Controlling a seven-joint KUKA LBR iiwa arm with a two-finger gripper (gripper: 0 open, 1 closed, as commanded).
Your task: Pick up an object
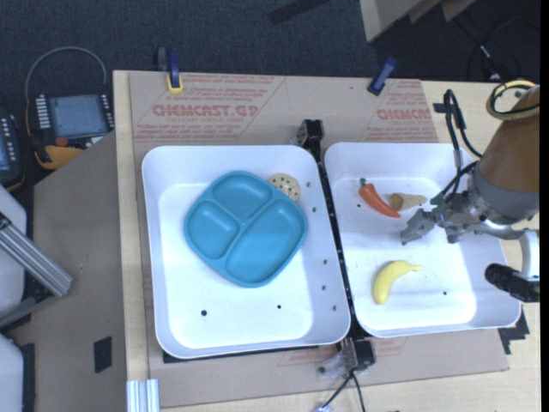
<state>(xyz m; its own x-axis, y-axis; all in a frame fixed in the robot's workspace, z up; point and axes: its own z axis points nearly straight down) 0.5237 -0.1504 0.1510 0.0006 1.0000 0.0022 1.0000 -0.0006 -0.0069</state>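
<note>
The right bin [446, 314] holds a yellow banana [389, 279] near its front, a red chili pepper [377, 199] and a small tan piece [406, 201] near its back. My gripper [433, 231] hovers over the right half of this bin, to the right of the pepper and above the banana in the view. Its two grey fingers [413, 229] stand apart, open, with nothing between them. The grey arm with its orange band [515, 148] reaches in from the right.
The left bin [232, 324] carries a blue divided plate [246, 227] with a round cookie [285, 184] at its far edge. Black clamps [310, 132] sit between the bins. Cables [452, 118] hang by the arm.
</note>
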